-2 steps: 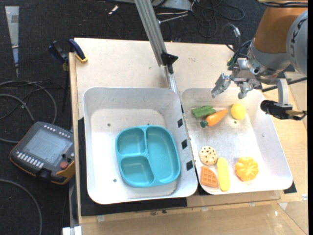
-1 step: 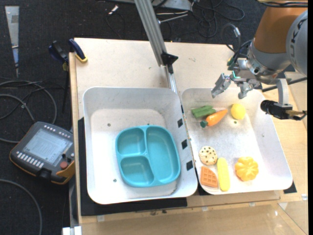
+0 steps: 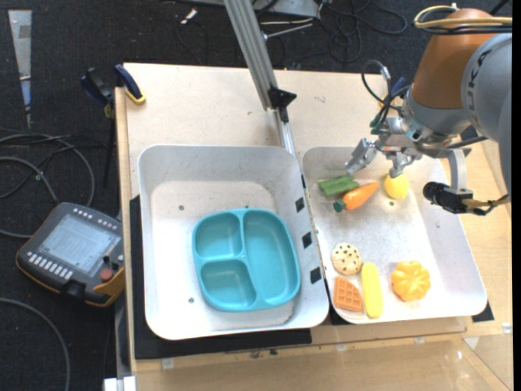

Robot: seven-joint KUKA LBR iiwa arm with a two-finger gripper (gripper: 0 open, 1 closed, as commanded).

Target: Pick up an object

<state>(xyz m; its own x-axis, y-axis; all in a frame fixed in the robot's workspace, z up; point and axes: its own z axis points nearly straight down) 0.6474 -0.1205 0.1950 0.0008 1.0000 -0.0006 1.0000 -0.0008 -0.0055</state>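
Carrot [image 3: 361, 195], just below your spread gripper [image 3: 378, 160], looks light, stiff and slick, so pinch it across its thick orange middle.

Bins, white: 2 [image 3: 163, 169] [image 3: 456, 243]. Tray, teal (three compartments): 1 [image 3: 244, 259]. Toy foods: 7, comprising carrot [image 3: 361, 195], green vegetable [image 3: 335, 186], lemon [image 3: 396, 186], cookie [image 3: 347, 258], waffle [image 3: 348, 295], corn [image 3: 371, 289], orange pumpkin [image 3: 409, 280].
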